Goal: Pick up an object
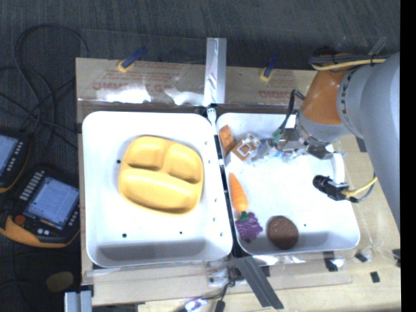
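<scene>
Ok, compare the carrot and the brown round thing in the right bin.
The carrot is orange, long and tapered; the brown round thing is dark brown and ball-like. The carrot lies along the bin's left wall, next to the divider, while the brown round thing sits nearer the front wall, further right. The carrot looks slimmer, the brown thing bulkier. Both rest in the right bin, close to the purple grapes.

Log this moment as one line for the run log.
gripper: low in right bin, rear, beside waffle toy | carrot, grapes, brown ball: untouched | left bin: yellow tray
</scene>
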### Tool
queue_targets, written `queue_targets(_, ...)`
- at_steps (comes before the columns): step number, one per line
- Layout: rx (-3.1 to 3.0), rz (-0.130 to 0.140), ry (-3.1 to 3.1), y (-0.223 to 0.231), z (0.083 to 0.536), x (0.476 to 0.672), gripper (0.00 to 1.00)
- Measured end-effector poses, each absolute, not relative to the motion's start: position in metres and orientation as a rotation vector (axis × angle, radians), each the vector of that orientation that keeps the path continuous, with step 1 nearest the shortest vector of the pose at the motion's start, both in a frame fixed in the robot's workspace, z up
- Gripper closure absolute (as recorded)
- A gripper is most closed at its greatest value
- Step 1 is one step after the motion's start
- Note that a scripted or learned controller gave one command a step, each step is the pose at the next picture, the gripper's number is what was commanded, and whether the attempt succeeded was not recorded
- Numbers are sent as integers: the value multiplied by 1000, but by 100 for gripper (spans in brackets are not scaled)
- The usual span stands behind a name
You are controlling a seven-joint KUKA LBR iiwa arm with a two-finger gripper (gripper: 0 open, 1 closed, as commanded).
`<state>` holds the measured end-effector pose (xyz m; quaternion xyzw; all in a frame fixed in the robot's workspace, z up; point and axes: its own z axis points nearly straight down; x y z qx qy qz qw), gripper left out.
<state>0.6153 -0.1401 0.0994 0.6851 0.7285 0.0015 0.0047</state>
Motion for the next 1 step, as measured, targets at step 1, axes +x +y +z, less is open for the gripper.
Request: queue_targets(1,2089,-41,2382,-147,95,659,0)
